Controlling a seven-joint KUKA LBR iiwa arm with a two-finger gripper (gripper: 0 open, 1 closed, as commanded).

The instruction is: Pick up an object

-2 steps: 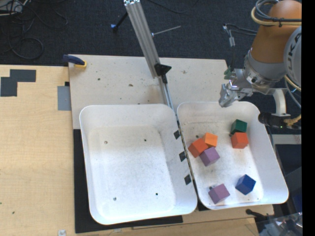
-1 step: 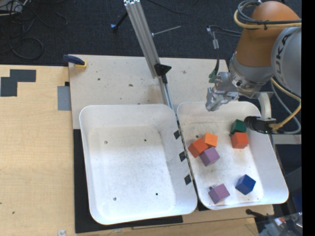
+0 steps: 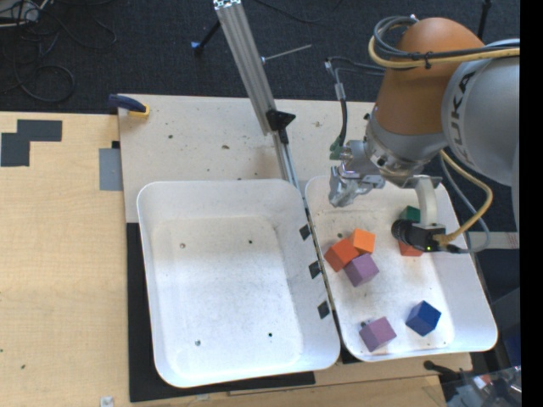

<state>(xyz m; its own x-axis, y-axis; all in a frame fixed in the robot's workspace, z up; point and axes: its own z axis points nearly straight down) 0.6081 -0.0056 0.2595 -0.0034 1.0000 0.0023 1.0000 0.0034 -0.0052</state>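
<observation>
Nothing is lifted yet: the pincer (image 3: 343, 190), open or closed unclear, hovers at the right bin's (image 3: 399, 297) far-left corner, the orange cube (image 3: 364, 242) untouched.

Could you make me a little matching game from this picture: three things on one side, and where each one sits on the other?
Things:
1. blue cube
2. orange cube
3. gripper

Places:
a. over the far end of the right bin
b. mid-bin, right beside a red cube
c. near the bin's front edge

Pairs: 1-c, 2-b, 3-a.
</observation>
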